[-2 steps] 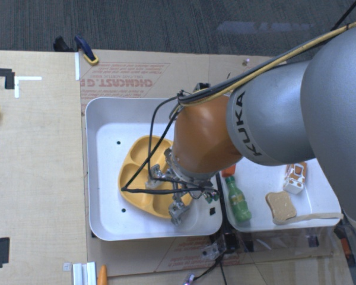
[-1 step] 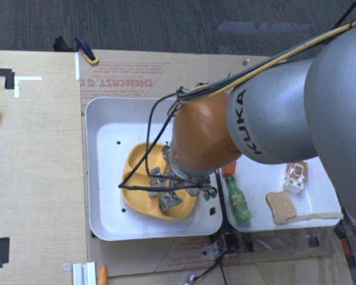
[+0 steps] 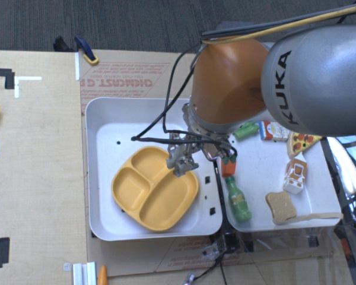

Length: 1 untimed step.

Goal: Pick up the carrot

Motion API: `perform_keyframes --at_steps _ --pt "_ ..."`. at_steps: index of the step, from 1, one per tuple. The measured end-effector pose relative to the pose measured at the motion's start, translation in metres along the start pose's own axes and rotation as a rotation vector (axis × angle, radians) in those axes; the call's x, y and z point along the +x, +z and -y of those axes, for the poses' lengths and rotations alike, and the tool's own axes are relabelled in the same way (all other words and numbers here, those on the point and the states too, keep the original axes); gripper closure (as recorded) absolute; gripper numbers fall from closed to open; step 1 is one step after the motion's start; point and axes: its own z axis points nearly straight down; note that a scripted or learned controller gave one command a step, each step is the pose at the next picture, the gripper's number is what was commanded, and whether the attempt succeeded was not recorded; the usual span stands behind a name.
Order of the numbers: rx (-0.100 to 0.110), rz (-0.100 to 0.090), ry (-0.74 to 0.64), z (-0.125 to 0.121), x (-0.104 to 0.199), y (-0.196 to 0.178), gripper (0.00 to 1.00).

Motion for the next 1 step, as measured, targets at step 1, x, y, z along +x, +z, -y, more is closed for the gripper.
perform_keyframes --at_steps 1 --pt "0.0 -0.001 0.0 0.0 0.0004 0.0005 0.0"
